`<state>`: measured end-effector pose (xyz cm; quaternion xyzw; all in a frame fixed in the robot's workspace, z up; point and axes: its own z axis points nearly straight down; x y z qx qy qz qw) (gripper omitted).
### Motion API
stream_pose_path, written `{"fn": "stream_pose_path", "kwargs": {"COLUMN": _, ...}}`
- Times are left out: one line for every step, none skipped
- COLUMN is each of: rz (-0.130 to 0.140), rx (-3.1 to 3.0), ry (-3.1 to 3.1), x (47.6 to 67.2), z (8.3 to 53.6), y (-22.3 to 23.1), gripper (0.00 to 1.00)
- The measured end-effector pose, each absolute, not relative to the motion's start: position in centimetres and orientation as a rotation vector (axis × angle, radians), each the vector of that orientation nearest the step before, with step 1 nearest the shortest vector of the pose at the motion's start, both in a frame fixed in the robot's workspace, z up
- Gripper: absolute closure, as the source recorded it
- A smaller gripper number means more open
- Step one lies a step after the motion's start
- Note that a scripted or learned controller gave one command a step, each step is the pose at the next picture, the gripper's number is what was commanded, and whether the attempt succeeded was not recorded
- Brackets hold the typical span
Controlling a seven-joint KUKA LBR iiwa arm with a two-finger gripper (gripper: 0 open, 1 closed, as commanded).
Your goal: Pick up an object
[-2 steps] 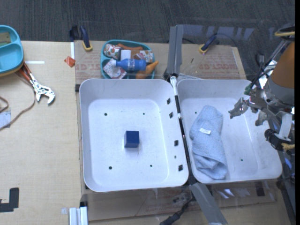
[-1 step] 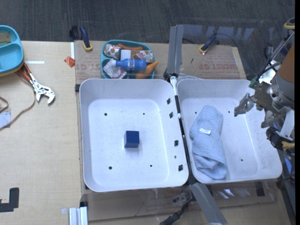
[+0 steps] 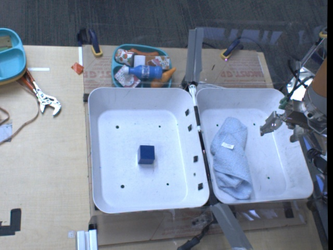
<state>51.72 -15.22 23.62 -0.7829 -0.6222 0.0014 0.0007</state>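
Camera view: gripper [image 3: 281,123] hovers over right bin [image 3: 291,189], jaws open and holding nothing. Recommend descending on towel [image 3: 231,155] at a raised fold.

Blue tray [image 3: 10,56] cut by left edge, arm [image 3: 317,95] cut by right edge

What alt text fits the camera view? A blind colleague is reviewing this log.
Two white bins side by side: the left bin holds a blue block, the right bin a crumpled light-blue cloth. The gripper sits over the right bin's far right side.
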Motion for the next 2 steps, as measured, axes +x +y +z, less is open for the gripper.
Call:
{"fn": "stream_pose_path", "kwargs": {"rz": 0.005, "rx": -2.716, "ry": -1.580, "x": 49.48, "z": 31.19, "y": -9.60, "gripper": 0.00}}
{"fn": "stream_pose_path", "kwargs": {"rz": 0.012, "rx": -2.714, "ry": -1.582, "x": 49.53, "z": 31.98, "y": -9.64, "gripper": 1.00}}
